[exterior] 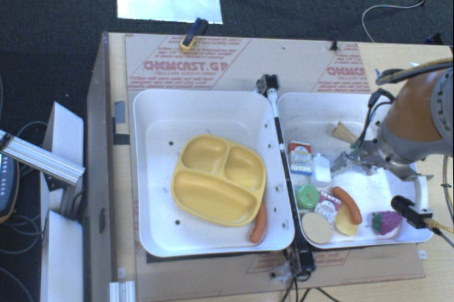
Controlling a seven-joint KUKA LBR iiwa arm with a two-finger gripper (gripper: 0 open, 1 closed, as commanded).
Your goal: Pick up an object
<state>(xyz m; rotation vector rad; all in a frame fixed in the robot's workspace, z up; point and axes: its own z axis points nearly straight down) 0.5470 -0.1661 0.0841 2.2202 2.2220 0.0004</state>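
One arm (418, 116) hangs over the right bin (312, 109), jaws (352, 160) too blurred to tell their state.

Grey arm with orange band reaching in from right, hand (352, 160) lowered, pointing left

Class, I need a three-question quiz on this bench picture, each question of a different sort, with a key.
1. True or false: the yellow divided plate lies in the right bin.
2. Which lies beside that plate in the left bin? A) sausage B) spoon C) cup
3. Fill in: the purple toy lies near the right bin's ____ corner in the view.

Key: 1 false; 2 A, the sausage; 3 lower right.
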